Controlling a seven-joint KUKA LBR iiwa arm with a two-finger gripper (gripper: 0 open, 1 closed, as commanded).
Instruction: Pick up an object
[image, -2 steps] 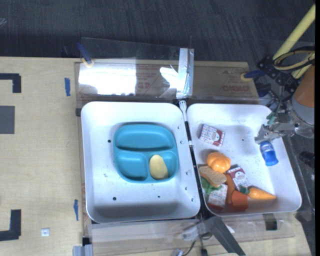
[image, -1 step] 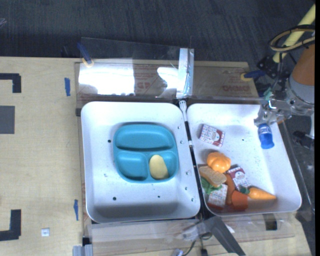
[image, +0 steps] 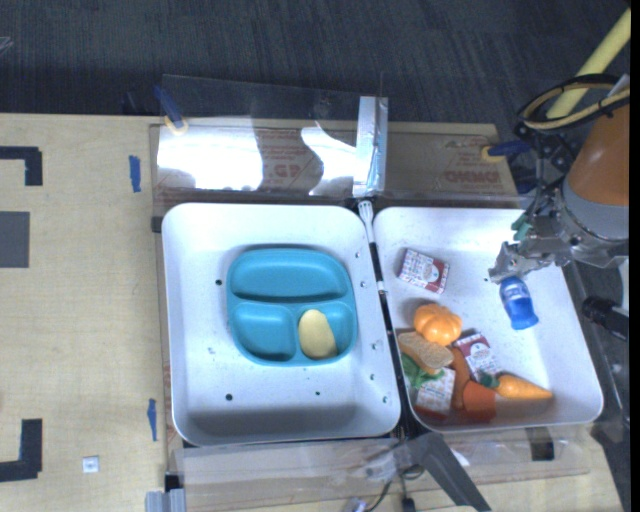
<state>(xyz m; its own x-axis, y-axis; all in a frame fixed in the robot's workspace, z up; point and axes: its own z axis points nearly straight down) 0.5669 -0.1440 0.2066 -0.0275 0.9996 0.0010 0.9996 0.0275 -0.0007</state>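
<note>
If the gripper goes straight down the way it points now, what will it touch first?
Most likely the blue bottle, which lies just under the gripper in the right bin. Depth is unclear from this single view.

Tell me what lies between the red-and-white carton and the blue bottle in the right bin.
In the camera view, only bare white bin floor lies between the red-and-white carton and the blue bottle; the gripper hangs just above the bottle.

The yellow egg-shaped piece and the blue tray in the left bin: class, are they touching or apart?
Touching. The camera view shows the yellow egg-shaped piece lying inside the lower right compartment of the blue tray, resting on its floor with no gap visible.
</note>
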